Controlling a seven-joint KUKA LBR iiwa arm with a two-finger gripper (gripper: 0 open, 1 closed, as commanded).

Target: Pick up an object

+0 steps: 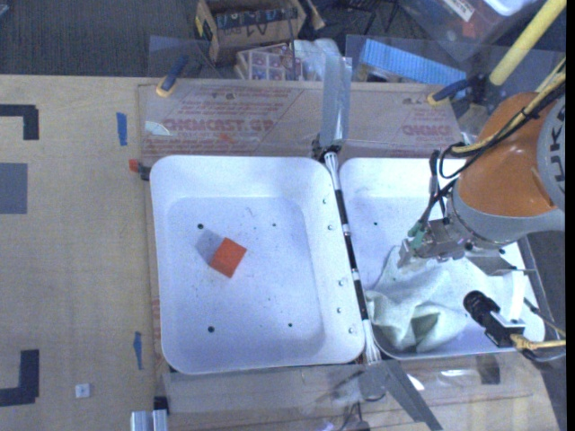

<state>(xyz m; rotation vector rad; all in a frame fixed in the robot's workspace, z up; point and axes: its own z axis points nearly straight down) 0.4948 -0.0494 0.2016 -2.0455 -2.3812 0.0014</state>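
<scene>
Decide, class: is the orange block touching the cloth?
Apart. The camera view shows the orange block alone in the left bin, while the cloth lies in the right bin across the divider.

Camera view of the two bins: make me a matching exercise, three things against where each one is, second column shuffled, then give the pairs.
Things:
1. orange block
2. crumpled cloth
3. gripper

Places:
A. lying in the right bin
B. above the cloth, over the right bin
C. on the floor of the left bin

Pairs: 1-C, 2-A, 3-B
</scene>
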